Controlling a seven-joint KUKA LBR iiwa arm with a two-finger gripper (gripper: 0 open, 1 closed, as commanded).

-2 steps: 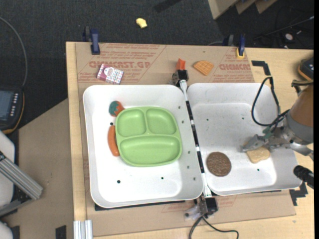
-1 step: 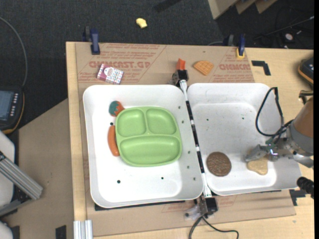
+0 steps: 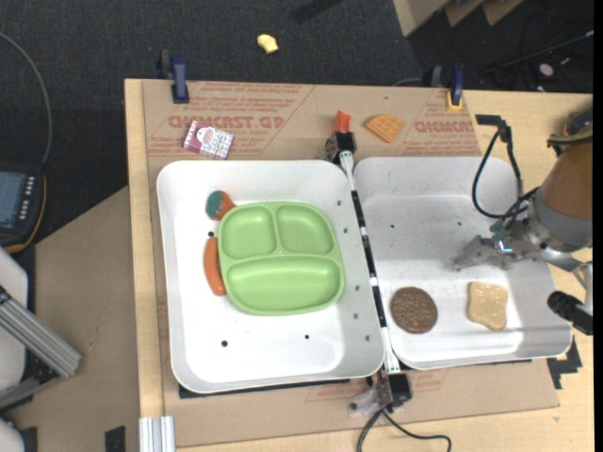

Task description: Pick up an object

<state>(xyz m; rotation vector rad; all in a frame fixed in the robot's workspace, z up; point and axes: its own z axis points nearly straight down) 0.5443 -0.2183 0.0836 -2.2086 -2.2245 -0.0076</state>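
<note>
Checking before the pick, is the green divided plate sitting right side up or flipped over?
Right side up: the green divided plate in the left bin shows its three hollow compartments facing upward.

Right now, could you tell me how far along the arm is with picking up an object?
Nothing looks picked up yet. The brown round patty and the tan bread-like piece both lie flat on the floor of the right bin. In hand: the gripper is low over that bin, just above the tan piece, with nothing visible between its fingers. Left: closing on an object and lifting it clear.
</note>
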